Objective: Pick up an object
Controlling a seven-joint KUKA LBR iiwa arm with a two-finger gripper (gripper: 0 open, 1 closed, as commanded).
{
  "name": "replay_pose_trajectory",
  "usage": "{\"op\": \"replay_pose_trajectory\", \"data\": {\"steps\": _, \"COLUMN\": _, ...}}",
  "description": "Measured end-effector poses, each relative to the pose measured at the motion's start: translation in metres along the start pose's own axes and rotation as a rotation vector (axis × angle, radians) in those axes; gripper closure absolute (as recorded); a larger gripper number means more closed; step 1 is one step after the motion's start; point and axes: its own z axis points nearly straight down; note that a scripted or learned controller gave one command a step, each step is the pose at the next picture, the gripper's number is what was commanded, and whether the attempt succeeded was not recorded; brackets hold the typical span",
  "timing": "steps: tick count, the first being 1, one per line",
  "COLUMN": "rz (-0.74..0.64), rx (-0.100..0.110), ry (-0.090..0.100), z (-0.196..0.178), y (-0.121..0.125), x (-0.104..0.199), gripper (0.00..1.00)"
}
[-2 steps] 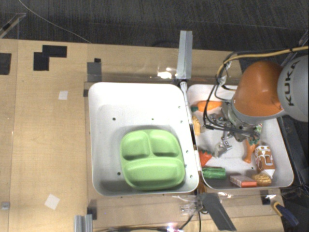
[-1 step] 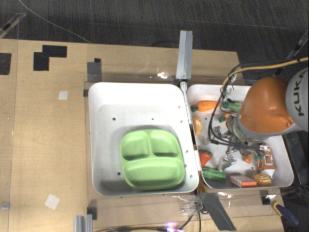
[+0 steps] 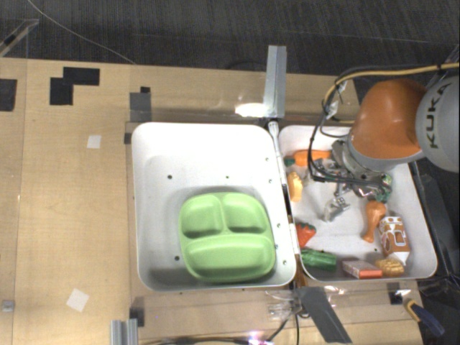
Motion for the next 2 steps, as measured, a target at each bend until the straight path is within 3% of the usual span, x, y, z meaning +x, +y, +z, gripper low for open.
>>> {"op": "replay_pose_trajectory", "data": {"steps": 1, "rz": -0.106, "rx": 0.001, "ry": -0.002, "z": -0.002, "y": 0.012, "x": 0.043, "gripper": 0.00}}
{"op": "replay_pose_trajectory", "data": {"steps": 2, "rz": -0.123, "rx": -0.001, "ry": 0.001, "z": 0.001, "y": -0.019, "x": -0.005, "gripper": 0.00}}
